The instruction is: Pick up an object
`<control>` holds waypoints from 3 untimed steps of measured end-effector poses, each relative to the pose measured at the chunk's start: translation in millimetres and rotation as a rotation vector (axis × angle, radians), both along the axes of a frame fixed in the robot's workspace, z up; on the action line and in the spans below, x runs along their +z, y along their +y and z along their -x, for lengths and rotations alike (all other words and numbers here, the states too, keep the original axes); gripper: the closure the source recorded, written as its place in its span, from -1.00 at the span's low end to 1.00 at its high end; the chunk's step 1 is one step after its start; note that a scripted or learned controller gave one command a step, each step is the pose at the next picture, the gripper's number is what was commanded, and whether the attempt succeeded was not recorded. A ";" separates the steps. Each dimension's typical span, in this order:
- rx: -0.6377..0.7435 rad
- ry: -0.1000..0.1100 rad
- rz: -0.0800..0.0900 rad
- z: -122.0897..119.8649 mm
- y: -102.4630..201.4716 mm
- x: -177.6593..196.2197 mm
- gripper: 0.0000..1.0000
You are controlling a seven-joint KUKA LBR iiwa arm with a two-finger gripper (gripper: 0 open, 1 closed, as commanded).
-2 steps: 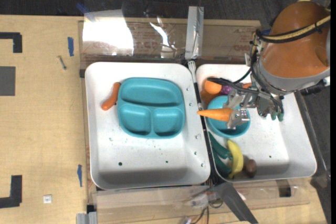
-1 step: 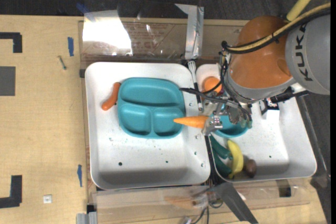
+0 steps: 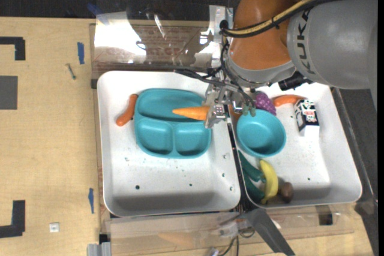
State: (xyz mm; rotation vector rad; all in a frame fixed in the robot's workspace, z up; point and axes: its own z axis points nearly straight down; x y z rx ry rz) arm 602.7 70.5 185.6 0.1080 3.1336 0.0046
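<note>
- Hovering over the divider between the 2 bins, the gripper [image 3: 219, 106] sat at the right tip of the carrot [image 3: 191, 111].
- The carrot lay on the teal divided tray [image 3: 171, 129] in the left bin [image 3: 120, 171], long axis running left from the tool.
- Whether its fingers were spread or closed, I could not tell.

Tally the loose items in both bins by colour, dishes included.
Teal: 2, divided plate, bowl
Orange: 3, carrot, sausage-shaped piece, piece by the arm
Purple: 1, grapes
Yellow: 1, banana
Brown: 1
Black-and-white: 1
Total: 9
</note>
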 end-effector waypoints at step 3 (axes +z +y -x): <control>-0.204 0.003 0.004 99.6 -173.2 71.2 1.00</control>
